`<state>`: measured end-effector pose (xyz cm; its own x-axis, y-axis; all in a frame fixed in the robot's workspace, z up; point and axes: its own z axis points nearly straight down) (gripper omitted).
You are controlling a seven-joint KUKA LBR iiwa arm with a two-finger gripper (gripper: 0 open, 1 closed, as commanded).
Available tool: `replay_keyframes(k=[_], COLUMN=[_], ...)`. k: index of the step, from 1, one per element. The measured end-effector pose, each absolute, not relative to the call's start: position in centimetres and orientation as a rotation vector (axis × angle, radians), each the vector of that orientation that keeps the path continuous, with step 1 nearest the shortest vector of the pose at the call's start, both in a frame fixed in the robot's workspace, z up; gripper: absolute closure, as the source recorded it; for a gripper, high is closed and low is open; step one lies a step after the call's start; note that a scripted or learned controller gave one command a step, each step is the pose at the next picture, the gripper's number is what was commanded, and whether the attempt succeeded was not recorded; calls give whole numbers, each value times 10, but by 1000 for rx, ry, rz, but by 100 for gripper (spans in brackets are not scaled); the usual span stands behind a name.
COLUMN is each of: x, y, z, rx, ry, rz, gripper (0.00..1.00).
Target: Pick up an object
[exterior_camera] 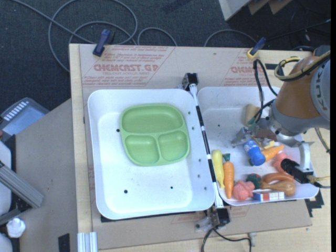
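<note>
1. Camera view, looking down: two white bins sit side by side, the left bin (105, 193) carrying a green divided plate (155, 134).
2. My arm (302, 98) reaches into the right bin (220, 109) from the right.
3. My gripper (247, 135) hangs low just beside a blue bottle (254, 154); I cannot tell how it is set.
4. Near the front wall lie a carrot (229, 174), a banana (217, 166) and a pink toy (241, 190).
</note>
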<state>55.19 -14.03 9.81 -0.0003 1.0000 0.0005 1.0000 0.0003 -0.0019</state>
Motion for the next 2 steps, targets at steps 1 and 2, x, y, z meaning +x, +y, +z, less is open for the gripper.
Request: replay_keyframes(k=[1, 2], x=[553, 577], y=[-141, -61], z=[108, 185], rx=[-2224, -2220], ry=[-2221, -2224], rz=[0, -2], gripper=[100, 100])
